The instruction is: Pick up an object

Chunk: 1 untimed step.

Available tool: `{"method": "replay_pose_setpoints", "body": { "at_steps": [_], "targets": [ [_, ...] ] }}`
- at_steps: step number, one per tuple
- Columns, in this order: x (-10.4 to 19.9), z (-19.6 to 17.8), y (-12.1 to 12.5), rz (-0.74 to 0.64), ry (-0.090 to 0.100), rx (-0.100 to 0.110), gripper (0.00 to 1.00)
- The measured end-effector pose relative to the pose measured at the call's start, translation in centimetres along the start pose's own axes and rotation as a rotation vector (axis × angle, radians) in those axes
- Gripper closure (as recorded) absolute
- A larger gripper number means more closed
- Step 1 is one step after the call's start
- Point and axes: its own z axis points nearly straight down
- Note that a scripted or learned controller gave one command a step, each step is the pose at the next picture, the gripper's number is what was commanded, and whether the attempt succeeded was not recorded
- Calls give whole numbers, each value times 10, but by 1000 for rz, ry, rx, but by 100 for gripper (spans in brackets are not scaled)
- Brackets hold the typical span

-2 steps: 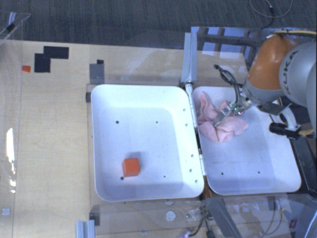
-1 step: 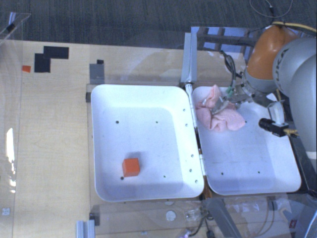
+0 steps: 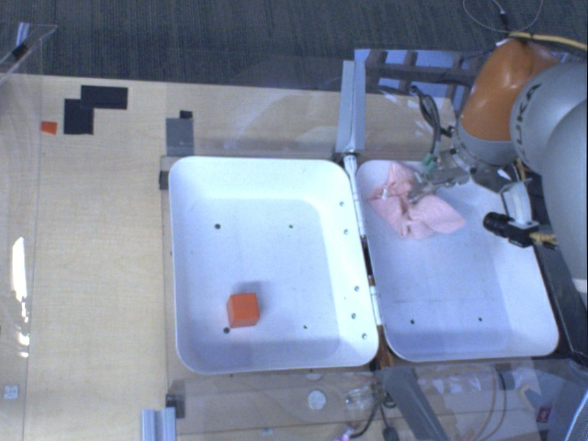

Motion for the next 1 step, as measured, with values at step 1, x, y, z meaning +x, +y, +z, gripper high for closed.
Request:
{"method": "replay_pose_setpoints", "body": {
  "at_steps": [1],
  "targets": [
    [27,-77,6,82,1,4,100]
  ]
}}
